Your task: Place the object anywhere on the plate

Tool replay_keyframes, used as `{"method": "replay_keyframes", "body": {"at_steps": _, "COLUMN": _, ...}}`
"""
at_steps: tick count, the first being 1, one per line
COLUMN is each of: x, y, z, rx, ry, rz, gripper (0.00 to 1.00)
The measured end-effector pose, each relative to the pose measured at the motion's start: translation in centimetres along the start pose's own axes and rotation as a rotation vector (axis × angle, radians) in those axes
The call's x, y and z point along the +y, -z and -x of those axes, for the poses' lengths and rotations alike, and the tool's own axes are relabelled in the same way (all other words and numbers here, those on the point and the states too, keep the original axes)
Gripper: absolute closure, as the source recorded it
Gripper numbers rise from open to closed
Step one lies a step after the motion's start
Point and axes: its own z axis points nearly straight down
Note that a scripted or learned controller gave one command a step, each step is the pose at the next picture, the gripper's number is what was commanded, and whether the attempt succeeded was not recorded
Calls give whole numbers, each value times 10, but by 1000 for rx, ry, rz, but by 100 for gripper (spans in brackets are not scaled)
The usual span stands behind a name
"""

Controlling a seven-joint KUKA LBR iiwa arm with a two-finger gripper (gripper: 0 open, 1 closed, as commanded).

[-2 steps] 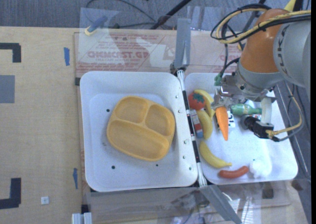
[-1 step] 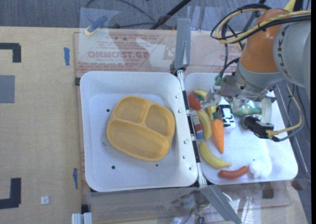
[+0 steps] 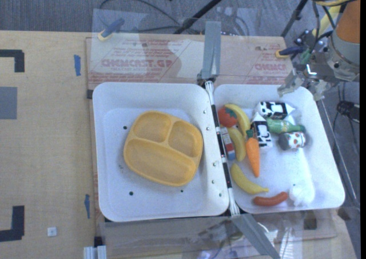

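Camera view — gripper (image 3: 300,80) above right bin (image 3: 329,166) corner

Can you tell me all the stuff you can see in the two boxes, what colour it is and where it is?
bins: 2, white, side by side on the bench
plate: 1, yellow, three sections, in the left bin
bananas: 3, yellow, right bin, near the divider
carrot: 1, orange, middle of the right bin
sausage: 1, red, right bin's near edge
black-and-white toys: 2, right bin, far part
green piece: 1, right bin, beside those toys
white soft toy: 1, right bin's near right corner
gripper: 1, grey, over the right bin's far right corner
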Motion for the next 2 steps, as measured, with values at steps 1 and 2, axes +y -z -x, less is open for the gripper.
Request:
{"method": "replay_keyframes", "body": {"at_steps": 1, "x": 46, "y": -12, "z": -45, "rx": 0, "ry": 102, "rz": 3, "gripper": 0}}
{"method": "replay_keyframes", "body": {"at_steps": 2, "x": -48, "y": -16, "z": -16, "rx": 2, "ry": 143, "rz": -3, "gripper": 0}}
